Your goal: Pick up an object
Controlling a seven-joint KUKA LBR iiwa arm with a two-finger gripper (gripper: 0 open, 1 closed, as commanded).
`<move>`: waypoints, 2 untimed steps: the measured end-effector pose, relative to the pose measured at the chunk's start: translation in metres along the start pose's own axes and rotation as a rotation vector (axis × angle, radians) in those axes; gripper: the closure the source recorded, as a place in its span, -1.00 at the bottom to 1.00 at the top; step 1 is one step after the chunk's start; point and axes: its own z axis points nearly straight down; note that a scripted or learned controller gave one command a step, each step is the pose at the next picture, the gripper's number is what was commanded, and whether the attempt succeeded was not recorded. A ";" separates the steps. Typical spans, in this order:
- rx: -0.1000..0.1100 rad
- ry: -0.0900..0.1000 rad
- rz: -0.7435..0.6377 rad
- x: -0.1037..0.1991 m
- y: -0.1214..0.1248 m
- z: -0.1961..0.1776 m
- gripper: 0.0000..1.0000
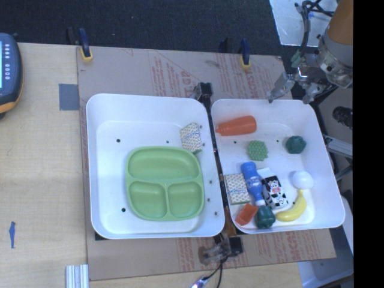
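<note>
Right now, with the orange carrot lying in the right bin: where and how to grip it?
Grip the orange carrot across its thick middle, coming straight down from above. It lies flat along the right bin's far wall, long axis left to right, so set the jaws across the short width. Nothing touches it; the green ball sits nearer, apart.

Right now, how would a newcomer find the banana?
Go to the right-hand bin, the one crowded with small items. Look along its near edge, toward the right corner: the banana lies there, just below a white egg-shaped ball. It is the only yellow, curved thing in that bin.
</note>
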 end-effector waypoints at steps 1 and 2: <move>0.011 0.003 -0.005 0.054 -0.019 0.091 -1.00; -0.019 -0.001 0.001 0.026 0.019 0.170 -1.00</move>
